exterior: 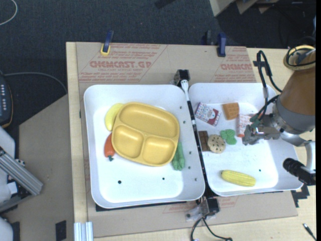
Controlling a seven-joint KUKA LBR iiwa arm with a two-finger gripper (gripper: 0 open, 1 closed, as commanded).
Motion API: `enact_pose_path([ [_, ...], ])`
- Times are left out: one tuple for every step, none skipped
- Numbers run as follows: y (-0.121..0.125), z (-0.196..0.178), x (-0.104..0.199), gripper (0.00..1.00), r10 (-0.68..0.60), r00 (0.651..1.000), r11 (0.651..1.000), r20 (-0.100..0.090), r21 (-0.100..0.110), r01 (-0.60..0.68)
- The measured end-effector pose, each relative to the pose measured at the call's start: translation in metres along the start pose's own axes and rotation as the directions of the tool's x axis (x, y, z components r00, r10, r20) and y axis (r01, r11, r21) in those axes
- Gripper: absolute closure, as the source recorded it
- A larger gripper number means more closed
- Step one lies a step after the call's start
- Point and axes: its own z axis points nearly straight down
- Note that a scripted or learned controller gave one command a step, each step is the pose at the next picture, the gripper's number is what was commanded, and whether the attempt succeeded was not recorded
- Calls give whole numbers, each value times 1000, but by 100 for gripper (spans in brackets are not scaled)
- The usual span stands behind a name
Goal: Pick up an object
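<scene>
White bins: two sit side by side on your desk (80,195); the left bin (100,185) carries a yellow divided tray (145,133) with a banana (112,115), a red-orange piece (109,147) and a green leafy piece (178,158) tucked at its edges.
Right bin (266,177): here lie your candidates — a corn cob (238,177), a cookie (216,144), a brown bar (203,140), a small green toy (229,136), a red-and-white packet (207,113), an orange block (231,110) and a pale pink packet (244,124).
Pincer (251,134): it hangs low over the right bin's middle, just beside the pink packet and near the green toy; at this size you cannot tell whether it is spread or pressed together, and nothing shows between its tips.
Step in hand: by the look of it, the approach, with no object picked yet.
Next move: you would need the tips set down squarely over one item; the green toy and pink packet are nearest.
Watch for: the pieces near the pincer lie close together, so a stray tip may nudge a neighbour.
</scene>
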Motion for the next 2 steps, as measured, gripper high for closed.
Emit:
enact_pose_path([
  [2, -39, 0, 100, 0, 1000, 1000, 0, 0, 0],
  [47, -29, 33, 100, -4, 1000, 1000, -1, 2, 4],
])
